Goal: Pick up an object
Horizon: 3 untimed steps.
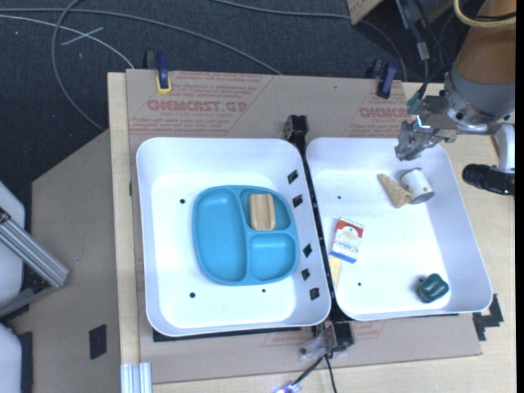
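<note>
Dark carpet with loose cables surrounds the tabletop (123, 219) and its two bins. My hand (413, 142) hangs over the far edge of the right bin (458, 236); I cannot tell how wide it stands. Just below it, toward me, lies the white roll (419, 184) touching a tan wedge (395, 189). I judge a short drop reaches them.

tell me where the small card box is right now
The small card box lies in the right bin, near its left wall in the camera view, below and left of the white roll and across the divider from the blue tray.
</note>
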Tool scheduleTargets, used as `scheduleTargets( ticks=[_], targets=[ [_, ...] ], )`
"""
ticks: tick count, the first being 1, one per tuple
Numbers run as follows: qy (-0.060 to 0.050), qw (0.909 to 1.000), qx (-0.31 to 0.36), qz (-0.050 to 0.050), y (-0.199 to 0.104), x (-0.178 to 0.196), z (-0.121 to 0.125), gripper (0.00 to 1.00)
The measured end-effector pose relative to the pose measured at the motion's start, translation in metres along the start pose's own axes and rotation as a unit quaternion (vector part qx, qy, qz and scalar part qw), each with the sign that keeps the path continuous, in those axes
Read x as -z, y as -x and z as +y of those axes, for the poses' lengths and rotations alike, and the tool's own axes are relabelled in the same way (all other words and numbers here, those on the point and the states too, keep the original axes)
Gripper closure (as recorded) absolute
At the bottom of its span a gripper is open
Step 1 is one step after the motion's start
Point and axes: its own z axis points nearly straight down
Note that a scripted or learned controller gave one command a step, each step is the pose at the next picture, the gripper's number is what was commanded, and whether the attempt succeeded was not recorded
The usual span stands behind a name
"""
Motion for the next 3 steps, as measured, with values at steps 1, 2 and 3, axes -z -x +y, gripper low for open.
scheduleTargets(
  ticks=[1, 2, 3],
  targets=[
    [-0.004, 1.0000, 0.002, 0.002, -0.055, -0.013, 0.010, 1.00],
    [-0.003, 1.0000, 0.002, 0.002, -0.113, -0.006, 0.010, 1.00],
    [-0.005, 1.0000, 0.002, 0.002, -0.173, -0.021, 0.012, 1.00]
  ],
)
